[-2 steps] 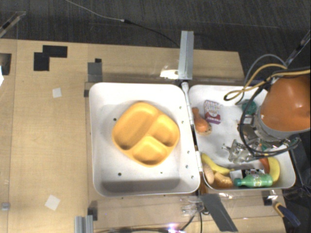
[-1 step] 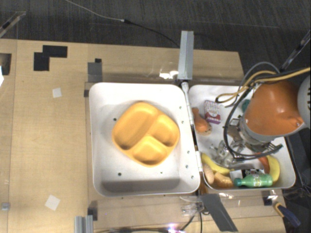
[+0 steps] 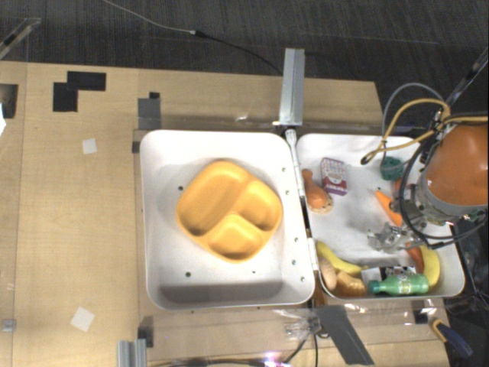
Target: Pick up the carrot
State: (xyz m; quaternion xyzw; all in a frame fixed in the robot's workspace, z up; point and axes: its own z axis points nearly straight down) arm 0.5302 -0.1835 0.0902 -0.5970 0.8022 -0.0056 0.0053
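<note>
The slim orange carrot (image 3: 386,206) lies in the right shallow white bin (image 3: 351,147), partly under the arm's cables. The metal pincer (image 3: 391,239) hangs just below it; whether its fingers are parted I cannot tell.

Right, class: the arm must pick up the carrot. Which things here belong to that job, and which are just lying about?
Belongs to the job:
- carrot, in the right bin
- gripper, low over that bin near the carrot

Just lying about:
- yellow divided tray in the left bin
- bananas
- green bottle
- small purple-and-white packet
</note>
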